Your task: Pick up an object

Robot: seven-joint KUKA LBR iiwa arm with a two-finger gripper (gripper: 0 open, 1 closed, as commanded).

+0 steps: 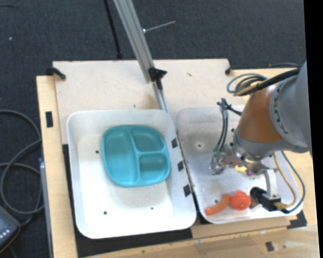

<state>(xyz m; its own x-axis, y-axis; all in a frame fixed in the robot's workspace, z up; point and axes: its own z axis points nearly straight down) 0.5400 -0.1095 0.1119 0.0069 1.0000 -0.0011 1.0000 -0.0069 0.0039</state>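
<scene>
In right bin (197, 129), gripper (223, 164), orange toy (231, 201)

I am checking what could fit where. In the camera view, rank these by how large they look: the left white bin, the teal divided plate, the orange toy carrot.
1. left white bin, largest by far.
2. teal divided plate, lying inside it.
3. orange toy carrot, smallest, in the right bin.
</scene>
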